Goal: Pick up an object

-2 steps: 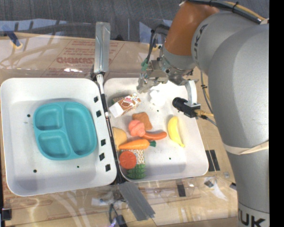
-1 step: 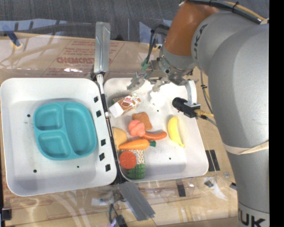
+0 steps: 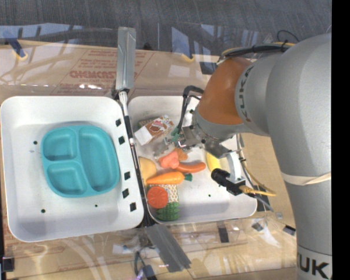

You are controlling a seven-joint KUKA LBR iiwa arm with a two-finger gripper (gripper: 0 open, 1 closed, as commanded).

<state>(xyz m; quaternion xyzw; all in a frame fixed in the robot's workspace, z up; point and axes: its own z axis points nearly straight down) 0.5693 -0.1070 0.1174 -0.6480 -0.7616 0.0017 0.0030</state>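
pincer state: cannot be told | lowered into right bin clutter | risk: toy carrot nudged, grasp missed

White letters "KUKA" run along the grey arm just past its orange band, though they are seen at a slant and only partly. At the lower right corner, the arm's base bears large dark letters "UK", cut off by the edge. Faint reddish print crosses the cardboard sheet at the table's far edge, behind the left bin; its words are too blurred to read.
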